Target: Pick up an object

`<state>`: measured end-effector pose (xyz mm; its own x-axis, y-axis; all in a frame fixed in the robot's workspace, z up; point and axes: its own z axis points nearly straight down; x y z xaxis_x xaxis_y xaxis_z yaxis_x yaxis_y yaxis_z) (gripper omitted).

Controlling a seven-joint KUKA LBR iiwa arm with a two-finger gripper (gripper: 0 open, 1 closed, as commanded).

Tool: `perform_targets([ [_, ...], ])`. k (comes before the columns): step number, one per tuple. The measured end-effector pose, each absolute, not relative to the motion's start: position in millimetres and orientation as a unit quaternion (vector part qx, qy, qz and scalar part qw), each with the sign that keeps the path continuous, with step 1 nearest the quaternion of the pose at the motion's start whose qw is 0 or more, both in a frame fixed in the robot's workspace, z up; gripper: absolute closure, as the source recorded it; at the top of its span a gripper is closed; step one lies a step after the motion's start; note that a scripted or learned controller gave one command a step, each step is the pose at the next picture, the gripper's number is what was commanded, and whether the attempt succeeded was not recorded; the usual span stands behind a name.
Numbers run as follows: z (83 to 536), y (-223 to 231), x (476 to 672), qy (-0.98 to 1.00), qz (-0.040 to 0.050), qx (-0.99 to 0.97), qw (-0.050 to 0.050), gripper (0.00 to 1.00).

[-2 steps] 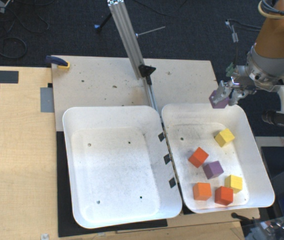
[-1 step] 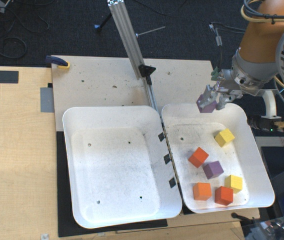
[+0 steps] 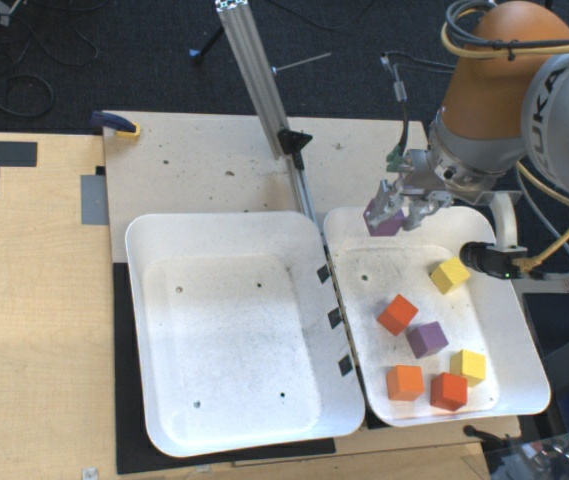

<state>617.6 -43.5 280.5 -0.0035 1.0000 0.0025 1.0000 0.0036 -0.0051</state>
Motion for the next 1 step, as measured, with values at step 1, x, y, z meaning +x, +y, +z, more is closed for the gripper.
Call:
perform_targets([
  [1, 263.3, 13.3, 598.6, -0.709, 0.0018, -0.706, 0.003, 1.0],
])
